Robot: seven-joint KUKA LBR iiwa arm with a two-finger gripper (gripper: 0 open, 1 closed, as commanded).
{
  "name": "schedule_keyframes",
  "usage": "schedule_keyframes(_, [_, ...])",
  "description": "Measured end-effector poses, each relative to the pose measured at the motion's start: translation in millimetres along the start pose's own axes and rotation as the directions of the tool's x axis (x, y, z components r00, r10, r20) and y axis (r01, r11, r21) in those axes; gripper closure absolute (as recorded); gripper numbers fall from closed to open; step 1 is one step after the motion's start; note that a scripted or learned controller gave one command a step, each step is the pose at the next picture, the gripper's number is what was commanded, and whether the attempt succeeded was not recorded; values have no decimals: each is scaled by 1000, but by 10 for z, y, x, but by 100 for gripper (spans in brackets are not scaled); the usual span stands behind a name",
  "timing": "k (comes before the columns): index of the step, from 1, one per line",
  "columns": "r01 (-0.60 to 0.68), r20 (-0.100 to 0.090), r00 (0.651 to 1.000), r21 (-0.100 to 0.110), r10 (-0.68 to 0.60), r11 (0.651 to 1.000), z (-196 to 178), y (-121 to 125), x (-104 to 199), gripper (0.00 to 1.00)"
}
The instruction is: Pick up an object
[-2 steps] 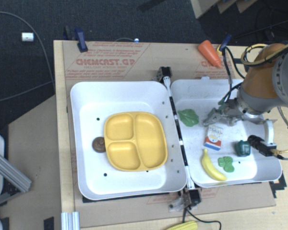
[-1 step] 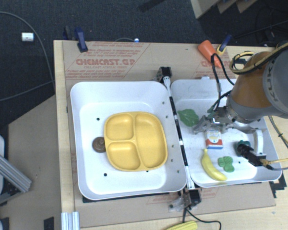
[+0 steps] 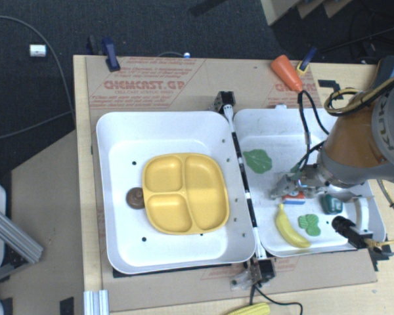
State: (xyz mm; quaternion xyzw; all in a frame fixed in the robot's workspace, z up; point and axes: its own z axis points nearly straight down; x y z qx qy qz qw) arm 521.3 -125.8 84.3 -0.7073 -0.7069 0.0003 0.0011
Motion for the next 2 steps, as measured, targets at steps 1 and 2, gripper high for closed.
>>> schedule_keyframes(1, [-1,0,1000,-2,1,1000,-97,4,3,100])
schedule_keyframes(2, [2,1,1000,-3,-2,1000,-1006,264,458,100])
